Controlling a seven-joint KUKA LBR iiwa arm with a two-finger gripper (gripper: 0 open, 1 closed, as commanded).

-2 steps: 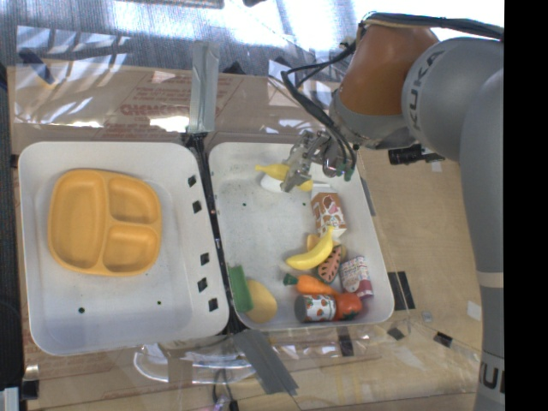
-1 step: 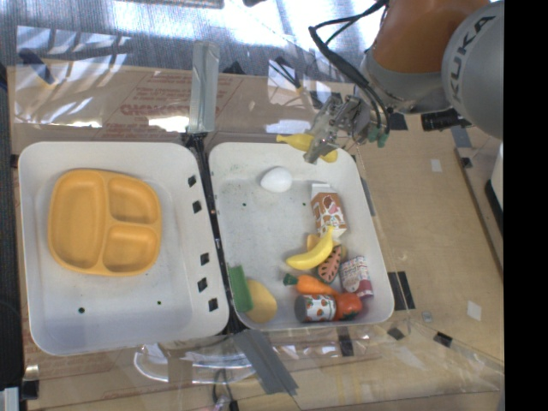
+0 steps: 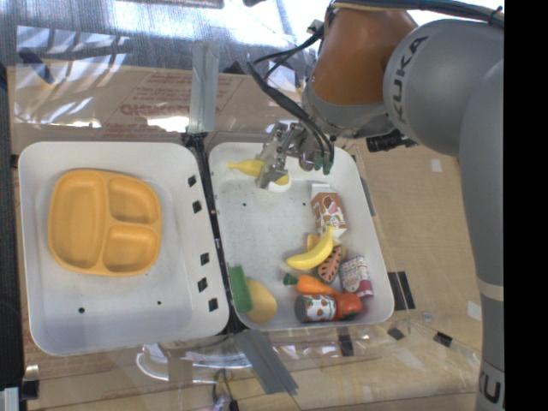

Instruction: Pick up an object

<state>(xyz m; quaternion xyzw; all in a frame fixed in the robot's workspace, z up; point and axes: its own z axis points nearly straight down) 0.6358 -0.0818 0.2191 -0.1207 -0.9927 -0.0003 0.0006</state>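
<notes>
Lying near: toy foods (image 3: 324,274), right bin (image 3: 229,229). Reaching from right, hanging over far end, gripper (image 3: 276,175); finger spread impossible to tell.

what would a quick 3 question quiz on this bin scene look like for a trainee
1. True or false: the yellow divided tray lies in the left bin.
2. Which bin is the gripper over? A) left bin B) right bin C) neither
3. Fill in: the banana lies among the pile of toy food in the right bin's ____ part, near or far from the camera.

Key: 1 true. 2 B, at its far end, beside a small yellow item. 3 near.
</notes>
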